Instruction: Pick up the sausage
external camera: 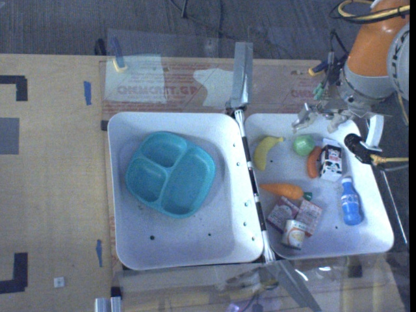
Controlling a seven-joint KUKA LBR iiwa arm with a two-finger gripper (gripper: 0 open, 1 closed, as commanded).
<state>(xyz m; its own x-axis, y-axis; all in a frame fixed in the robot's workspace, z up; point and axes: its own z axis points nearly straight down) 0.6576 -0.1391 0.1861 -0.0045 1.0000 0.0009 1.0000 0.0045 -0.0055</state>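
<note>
Nearest the right bin's [383, 236] front edge lies a small cup [294, 233]; the sausage [314, 162] lies toward its back edge, below the gripper [323, 117], spread wide, holding nothing.

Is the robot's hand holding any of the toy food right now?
No, nothing. The hand hangs over the right bin's back edge, and the sausage lies in that bin beside the little carton.

Teal plate [170, 173], yellow banana [265, 151], orange carrot [283, 190], blue bottle [350, 203], and a seemingly reddish-orange sausage [314, 162].
</note>
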